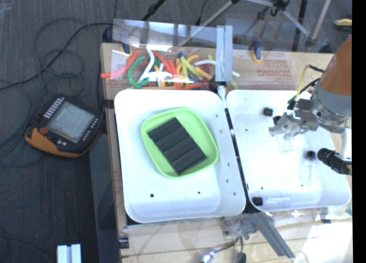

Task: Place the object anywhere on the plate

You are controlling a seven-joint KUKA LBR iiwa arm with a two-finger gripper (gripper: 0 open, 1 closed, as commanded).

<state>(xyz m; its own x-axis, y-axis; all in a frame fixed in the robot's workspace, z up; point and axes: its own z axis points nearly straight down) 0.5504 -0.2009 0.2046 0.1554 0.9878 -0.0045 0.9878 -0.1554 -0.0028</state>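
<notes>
Your claw point(281, 128) is hovering over the right bin point(286, 182), near its upper middle, reaching in from the right on the grey arm point(334, 104) with its orange band; I cannot tell from this blurred view what state it is in, and nothing is showing as carried. You are looking at the dark ridged rectangular block point(176, 145) lying flat on the green plate point(150, 126), set at a diagonal and covering most of the plate's middle. That plate is sitting inside the left bin point(137, 193), well apart from your claw, with the divider between the bins lying between them. Behind the left bin, a clear box of coloured tubes point(166, 67) is resting against the bench's far edge. Off the bench to the left, the teach pendant point(64, 126) is lying on the dark floor with its cable trailing.
</notes>
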